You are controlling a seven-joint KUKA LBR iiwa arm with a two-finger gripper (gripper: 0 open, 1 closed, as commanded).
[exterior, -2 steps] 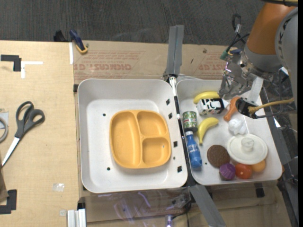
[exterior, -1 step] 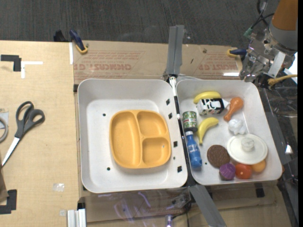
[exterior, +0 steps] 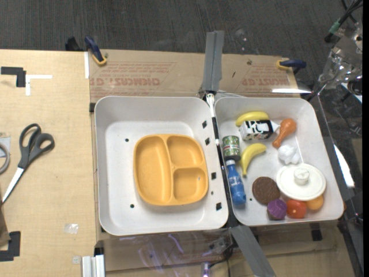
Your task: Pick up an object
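The right bin (exterior: 318, 133) holds several small items. A yellow banana (exterior: 252, 118) lies at the back next to a black-and-white carton (exterior: 257, 130) and an orange toy drumstick (exterior: 284, 131). A second banana (exterior: 252, 156) lies beside a green can (exterior: 231, 146) and a blue bottle (exterior: 235, 184) along the left wall. Near the front are a brown cookie (exterior: 265, 190), a white lidded dish (exterior: 301, 180), a purple toy (exterior: 277, 209), a red tomato (exterior: 296, 209) and an orange (exterior: 316, 202). A white crumpled piece (exterior: 287, 153) sits mid-bin.
The left bin (exterior: 109, 172) carries a yellow divided plate (exterior: 171, 169). Scissors (exterior: 29, 149) lie on the wooden bench at far left. Cardboard (exterior: 150, 74) with blue clamps (exterior: 95, 51) lies behind the bins. Metal gear and cables (exterior: 346, 56) stand at top right.
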